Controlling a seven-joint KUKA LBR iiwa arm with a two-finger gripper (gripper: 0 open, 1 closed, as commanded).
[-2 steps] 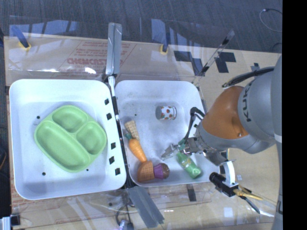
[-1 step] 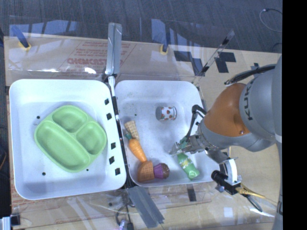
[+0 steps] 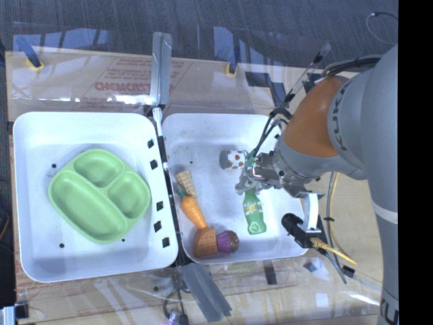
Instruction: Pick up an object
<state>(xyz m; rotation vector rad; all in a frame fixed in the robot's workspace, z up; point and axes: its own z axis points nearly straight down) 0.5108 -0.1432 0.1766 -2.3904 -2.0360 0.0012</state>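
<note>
In the camera view, the grey arm's gripper (image 3: 254,176) hangs low in the right white bin (image 3: 210,124), just above the green plastic bottle (image 3: 254,212), apparently lining up a grasp; its opening and hold cannot be told. The green divided plate (image 3: 99,193) lies in the left bin.

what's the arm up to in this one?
The arm's hand is down in the right bin, at the top end of a green bottle lying on the floor; a grasp can't be confirmed. Nearby lie a carrot, an ice cream cone toy and a small spotted toy. The left bin holds a green divided plate.
</note>
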